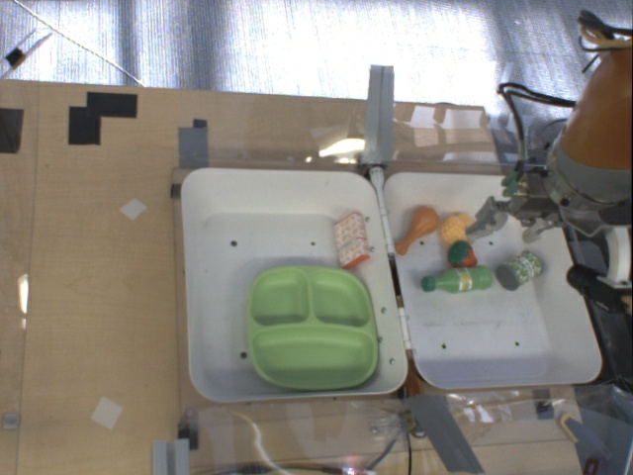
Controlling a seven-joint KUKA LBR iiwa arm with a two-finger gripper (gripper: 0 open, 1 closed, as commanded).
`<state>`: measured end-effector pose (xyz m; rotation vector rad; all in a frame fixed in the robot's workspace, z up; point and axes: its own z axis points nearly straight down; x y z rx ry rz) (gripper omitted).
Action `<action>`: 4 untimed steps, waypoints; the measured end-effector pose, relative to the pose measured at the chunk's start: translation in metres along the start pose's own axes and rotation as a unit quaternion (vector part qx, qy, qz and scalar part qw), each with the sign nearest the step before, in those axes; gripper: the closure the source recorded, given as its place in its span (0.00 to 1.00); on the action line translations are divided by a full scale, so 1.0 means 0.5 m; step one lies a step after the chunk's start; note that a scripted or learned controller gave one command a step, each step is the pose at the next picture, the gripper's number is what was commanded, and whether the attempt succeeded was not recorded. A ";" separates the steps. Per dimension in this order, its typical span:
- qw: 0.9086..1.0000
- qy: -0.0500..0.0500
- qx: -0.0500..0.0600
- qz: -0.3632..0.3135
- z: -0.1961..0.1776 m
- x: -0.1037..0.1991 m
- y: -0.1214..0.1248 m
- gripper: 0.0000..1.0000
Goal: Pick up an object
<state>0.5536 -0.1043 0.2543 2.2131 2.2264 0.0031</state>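
1. Five small objects lie in the right bin (pixel 554 359), clustered in its upper half: a toy drumstick (pixel 418 227), a yellow piece (pixel 454 228), a red-and-green round piece (pixel 461 255), a green bottle (pixel 458 281) and a small can (pixel 520 269).
2. The green bottle lies on its side with its long axis nearly level across the view, its narrow neck toward the left and its wider end toward the can.
3. The drumstick lies on a slant, its thick end up and to the right, its thin end down toward the wall between the bins.
4. The can lies tilted just beside the bottle's right end, its grey end face turned toward the bottle.
5. The left bin (pixel 213 265) holds a green divided plate (pixel 313 327) in its lower half and a small patterned packet (pixel 350 239) near its upper right wall.
6. Both bins sit on a tan wooden bench (pixel 89 295) marked with black tape patches; a grey ribbed floor runs behind it.
7. The gripper (pixel 492 213) hangs over the right bin's upper part, with one grey finger reaching toward the yellow piece. Whether its jaws are spread or closed cannot be told from this angle, and no object is seen between them.
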 end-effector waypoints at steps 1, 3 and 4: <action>1.000 -0.001 -0.003 0.028 0.334 -0.051 0.093 0.00; 1.000 -0.001 -0.007 0.021 0.307 -0.018 0.094 1.00; 0.999 0.000 -0.002 -0.041 0.125 0.097 0.119 1.00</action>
